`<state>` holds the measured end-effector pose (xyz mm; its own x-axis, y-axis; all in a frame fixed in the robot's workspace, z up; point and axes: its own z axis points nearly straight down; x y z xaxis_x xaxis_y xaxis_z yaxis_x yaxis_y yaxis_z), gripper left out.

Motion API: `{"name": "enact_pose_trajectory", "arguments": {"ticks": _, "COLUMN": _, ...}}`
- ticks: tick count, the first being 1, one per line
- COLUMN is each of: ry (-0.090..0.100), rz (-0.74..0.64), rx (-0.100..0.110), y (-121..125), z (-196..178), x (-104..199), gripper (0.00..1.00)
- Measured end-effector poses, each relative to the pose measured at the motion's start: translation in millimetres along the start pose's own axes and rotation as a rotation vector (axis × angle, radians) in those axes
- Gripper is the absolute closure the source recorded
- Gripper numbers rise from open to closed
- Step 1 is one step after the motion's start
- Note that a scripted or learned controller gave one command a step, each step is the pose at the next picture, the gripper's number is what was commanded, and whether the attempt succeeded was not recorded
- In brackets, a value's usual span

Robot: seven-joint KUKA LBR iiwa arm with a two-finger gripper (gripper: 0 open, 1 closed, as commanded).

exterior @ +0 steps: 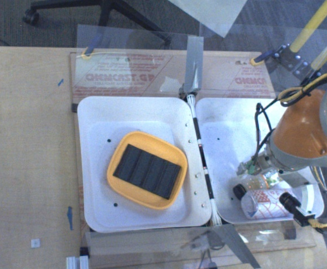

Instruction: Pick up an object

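Two white bins sit side by side on the bench. The left bin (96, 116) holds a yellow dish (118, 156) with a black pad (148, 171) lying in it. The right bin (230, 122) holds a small bottle (260, 203). That is the thing nearest the gripper (257, 172), so I think it is the one to pick up.

The bottle lies on its side by the front edge of the right bin, about halfway along it. Its black cap (239, 191) points toward the wall between the bins. Its see-through body, with red marks on it, runs off toward the right edge. So its long way goes mostly left to right across the bin.

The arm (303, 133) comes in over the right edge. The gripper hangs just behind the bottle, near the cap end. It is very close, maybe touching, but I cannot tell which from here. I also cannot tell if the gripper is spread apart or squeezed together, and I cannot say it holds anything.

To my eye, the gripper needs to come a little toward the front edge and down. It should bite across the bottle's thin way, front to back, not along its length. The bottle is round, so it could roll away.
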<state>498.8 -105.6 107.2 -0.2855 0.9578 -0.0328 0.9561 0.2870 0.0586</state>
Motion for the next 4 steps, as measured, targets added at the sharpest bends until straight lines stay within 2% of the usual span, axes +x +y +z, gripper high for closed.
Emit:
{"name": "enact_pose_trajectory", "arguments": {"ticks": 1, "ry": 0.001, "rz": 0.0, "rx": 0.002, "y": -0.7, "z": 0.6, "x": 0.2, "gripper": 0.0}}
{"name": "enact_pose_trajectory", "arguments": {"ticks": 2, "ry": 0.023, "rz": 0.001, "rx": 0.034, "y": -3.6, "z": 17.2, "x": -12.1, "gripper": 0.0}}
{"name": "enact_pose_trajectory", "arguments": {"ticks": 3, "ry": 0.017, "rz": 0.062, "rx": 0.035, "y": -26.7, "z": -9.5, "x": -54.4, "gripper": 0.0}}
{"name": "enact_pose_trajectory", "arguments": {"ticks": 4, "ry": 0.022, "rz": 0.241, "rx": 0.06, "y": -40.3, "z": -11.6, "x": -95.6, "gripper": 0.0}}
